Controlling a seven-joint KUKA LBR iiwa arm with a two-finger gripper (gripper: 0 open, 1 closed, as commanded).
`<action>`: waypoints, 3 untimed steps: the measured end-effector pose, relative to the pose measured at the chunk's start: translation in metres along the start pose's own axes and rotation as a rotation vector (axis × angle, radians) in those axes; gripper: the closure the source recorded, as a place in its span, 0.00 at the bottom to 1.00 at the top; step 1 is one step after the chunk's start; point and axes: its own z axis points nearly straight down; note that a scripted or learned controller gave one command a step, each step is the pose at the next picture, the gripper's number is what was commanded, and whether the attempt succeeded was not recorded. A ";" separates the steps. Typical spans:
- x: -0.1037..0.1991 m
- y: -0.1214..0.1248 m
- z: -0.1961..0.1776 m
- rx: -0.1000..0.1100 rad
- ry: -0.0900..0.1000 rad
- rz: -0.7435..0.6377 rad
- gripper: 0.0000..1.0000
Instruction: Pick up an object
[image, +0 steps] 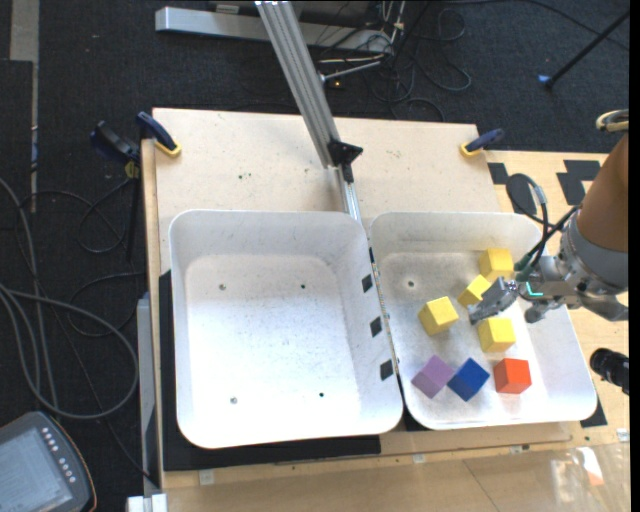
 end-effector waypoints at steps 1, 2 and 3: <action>0.000 0.000 -0.002 -0.003 0.000 0.002 0.00; 0.000 -0.001 0.059 0.004 0.001 0.004 0.00; 0.001 0.006 0.105 0.002 0.001 0.003 0.00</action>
